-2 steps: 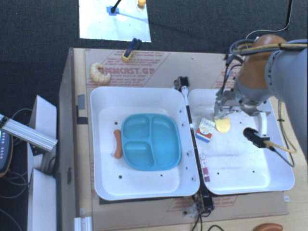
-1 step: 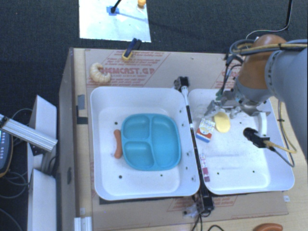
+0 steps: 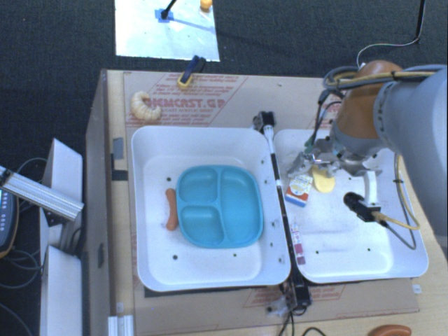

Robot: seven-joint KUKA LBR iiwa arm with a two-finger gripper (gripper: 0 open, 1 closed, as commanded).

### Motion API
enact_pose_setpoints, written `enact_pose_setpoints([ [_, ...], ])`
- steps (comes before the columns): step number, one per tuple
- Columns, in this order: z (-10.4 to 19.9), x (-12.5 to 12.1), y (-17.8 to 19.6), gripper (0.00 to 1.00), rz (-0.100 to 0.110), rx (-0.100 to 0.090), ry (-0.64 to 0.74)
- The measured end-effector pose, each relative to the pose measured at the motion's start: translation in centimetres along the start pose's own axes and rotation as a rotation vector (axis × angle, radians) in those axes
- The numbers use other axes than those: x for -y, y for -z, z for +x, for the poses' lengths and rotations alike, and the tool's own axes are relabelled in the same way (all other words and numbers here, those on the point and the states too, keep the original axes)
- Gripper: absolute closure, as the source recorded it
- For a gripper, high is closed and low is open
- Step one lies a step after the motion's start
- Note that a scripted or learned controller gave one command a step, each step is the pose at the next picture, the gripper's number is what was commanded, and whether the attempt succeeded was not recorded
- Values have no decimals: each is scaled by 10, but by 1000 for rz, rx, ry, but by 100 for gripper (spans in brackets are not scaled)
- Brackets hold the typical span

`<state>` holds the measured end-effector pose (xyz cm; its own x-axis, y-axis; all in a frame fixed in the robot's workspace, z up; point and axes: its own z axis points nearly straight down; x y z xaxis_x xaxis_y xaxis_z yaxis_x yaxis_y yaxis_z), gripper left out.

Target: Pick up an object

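My gripper (image 3: 318, 162) hangs over the upper left part of the right bin (image 3: 364, 257), on the grey arm with its orange band. Just below it lies a flat yellow piece (image 3: 324, 181), partly covered by the gripper. A small white carton with red and blue print (image 3: 299, 188) lies to the left of the yellow piece, close to the bin's left wall. I cannot make out whether either one is touched or gripped. In the left bin (image 3: 150, 257) a blue divided plate (image 3: 219, 206) lies flat, with an orange sausage (image 3: 171, 208) beside its left rim.
A pale croissant-shaped toy (image 3: 145, 106) and a blue-and-yellow tool (image 3: 190, 72) lie on the cardboard behind the left bin. A small orange ball (image 3: 205, 4) sits on a white sheet on the floor. A pink-marked strip (image 3: 298, 242) lies along the divider between the bins.
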<state>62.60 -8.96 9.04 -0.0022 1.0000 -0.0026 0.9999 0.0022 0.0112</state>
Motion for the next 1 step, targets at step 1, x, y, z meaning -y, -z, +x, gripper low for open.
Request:
enact_pose_setpoints([
  [1, -35, -44, 25, 0, 6, -1, 1],
])
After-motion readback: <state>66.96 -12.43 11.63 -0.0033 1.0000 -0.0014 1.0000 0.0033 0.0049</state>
